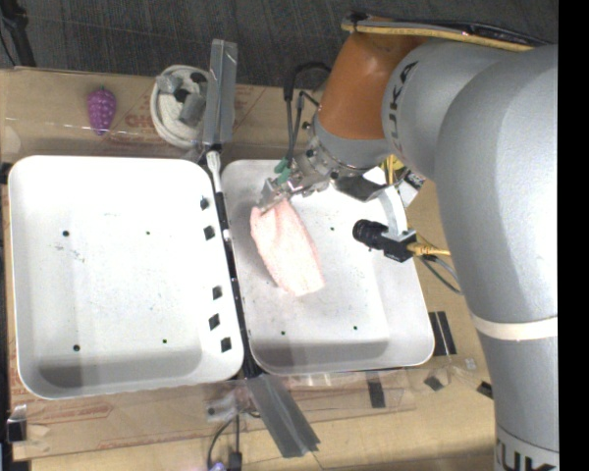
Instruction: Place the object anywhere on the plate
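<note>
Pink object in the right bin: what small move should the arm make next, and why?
Probably a short, slow lift straight up. The gripper sits at the top end of the pink object, which lies in the right bin; no plate is visible, so confirming the hold comes first.

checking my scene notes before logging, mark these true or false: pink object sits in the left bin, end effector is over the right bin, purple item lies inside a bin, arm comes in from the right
1. The pink object sits in the left bin. False: it lies in the right bin.
2. The end effector is over the right bin. True.
3. The purple item lies inside a bin. False: it rests on the bench, beyond the left bin.
4. The arm comes in from the right. True.
</note>
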Available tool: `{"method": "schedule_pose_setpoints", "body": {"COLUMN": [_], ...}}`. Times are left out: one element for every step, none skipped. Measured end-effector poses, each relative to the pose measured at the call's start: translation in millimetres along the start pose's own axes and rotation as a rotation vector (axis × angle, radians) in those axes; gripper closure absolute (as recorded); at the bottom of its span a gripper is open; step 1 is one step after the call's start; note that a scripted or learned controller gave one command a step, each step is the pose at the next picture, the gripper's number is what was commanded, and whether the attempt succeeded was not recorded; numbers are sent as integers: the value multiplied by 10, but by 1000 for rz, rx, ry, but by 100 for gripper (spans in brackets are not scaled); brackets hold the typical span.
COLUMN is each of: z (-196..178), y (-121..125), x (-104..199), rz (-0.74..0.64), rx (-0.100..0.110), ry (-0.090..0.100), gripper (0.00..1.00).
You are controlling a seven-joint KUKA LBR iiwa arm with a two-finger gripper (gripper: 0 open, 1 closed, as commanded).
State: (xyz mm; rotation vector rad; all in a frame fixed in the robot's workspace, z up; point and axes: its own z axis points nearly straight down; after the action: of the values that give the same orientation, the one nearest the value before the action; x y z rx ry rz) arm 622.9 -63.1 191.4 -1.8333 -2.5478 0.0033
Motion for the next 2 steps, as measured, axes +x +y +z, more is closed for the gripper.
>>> {"method": "schedule_pose_setpoints", "body": {"z": [-400, -442], "y": [3, 309], "x": [9, 506], "rz": [-8, -413], "rx": [-1, -3], "ry": [0, -3], "gripper": [100, 100]}}
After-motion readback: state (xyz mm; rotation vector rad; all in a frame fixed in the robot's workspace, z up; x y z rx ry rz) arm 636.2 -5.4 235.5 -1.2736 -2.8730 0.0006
